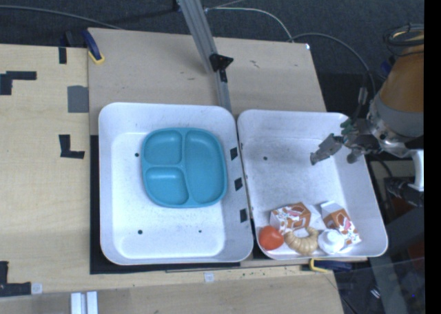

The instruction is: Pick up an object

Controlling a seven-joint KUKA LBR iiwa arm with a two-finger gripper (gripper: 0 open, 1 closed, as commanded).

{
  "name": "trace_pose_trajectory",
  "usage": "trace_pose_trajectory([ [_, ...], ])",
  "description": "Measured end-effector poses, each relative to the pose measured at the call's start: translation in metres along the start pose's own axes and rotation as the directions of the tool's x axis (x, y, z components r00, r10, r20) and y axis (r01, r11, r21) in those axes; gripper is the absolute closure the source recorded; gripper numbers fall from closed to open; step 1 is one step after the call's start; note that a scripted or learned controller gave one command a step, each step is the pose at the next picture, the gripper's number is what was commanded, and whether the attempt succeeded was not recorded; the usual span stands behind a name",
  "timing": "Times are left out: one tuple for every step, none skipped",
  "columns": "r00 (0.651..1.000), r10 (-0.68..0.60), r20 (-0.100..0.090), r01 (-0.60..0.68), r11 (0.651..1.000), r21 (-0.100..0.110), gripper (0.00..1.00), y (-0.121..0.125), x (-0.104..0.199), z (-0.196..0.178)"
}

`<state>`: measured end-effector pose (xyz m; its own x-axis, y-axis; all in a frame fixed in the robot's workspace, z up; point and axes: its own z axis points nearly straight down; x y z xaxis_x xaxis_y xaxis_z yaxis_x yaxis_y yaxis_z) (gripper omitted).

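I count one blue plate [185, 167] in the left bin [117, 189], five items in the right bin [289, 168]; gripper [337, 149] spread, holding nothing.

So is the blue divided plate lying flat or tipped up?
Flat. The blue divided plate lies face up on the floor of the left bin, all three compartments showing and nothing in them.
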<state>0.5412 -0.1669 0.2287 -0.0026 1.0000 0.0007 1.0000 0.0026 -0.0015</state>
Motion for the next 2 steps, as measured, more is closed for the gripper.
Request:
trace_pose_trajectory([
  [1.0,0.0,0.0,0.0,1.0,0.0,0.0,0.0,0.0,0.0],
  [1.0,0.001,0.0,-0.001,1.0,0.005,0.0,0.009,0.003,0.053],
])
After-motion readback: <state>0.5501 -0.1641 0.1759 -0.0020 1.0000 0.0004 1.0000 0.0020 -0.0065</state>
